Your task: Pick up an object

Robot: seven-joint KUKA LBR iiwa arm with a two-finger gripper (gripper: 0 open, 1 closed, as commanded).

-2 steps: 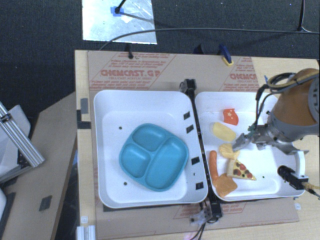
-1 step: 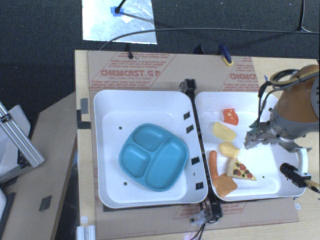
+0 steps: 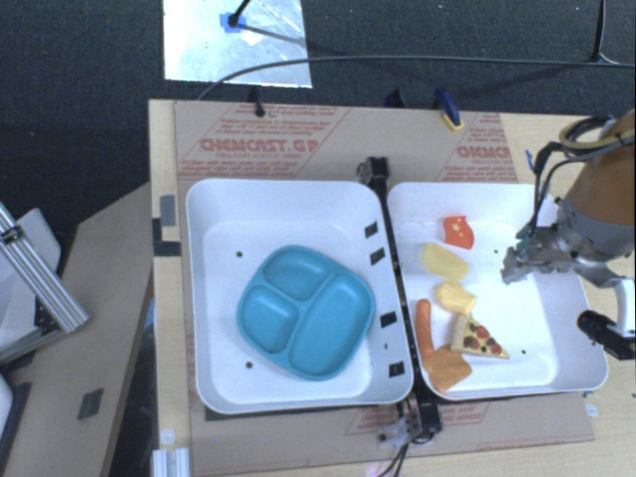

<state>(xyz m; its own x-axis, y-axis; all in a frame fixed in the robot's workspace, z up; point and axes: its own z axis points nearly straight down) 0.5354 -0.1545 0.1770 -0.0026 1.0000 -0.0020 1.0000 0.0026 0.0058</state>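
Several toy foods lie in the right bin (image 3: 566,366): a red piece (image 3: 457,231) at the top, a pale yellow piece (image 3: 445,261), a yellow corn-like piece (image 3: 455,297), a pizza slice (image 3: 479,339), an orange sausage (image 3: 425,328) and an orange-brown piece (image 3: 447,369). My gripper (image 3: 519,264) hangs over the right half of this bin, to the right of the pale yellow piece and apart from every toy. Nothing shows between its tips.
The left bin (image 3: 214,266) holds a blue divided plate (image 3: 306,310). A black clip strip (image 3: 386,256) runs between the two bins. The arm's grey and orange body (image 3: 601,202) covers the right bin's far right corner. A silver sheet (image 3: 237,28) lies on the floor behind.
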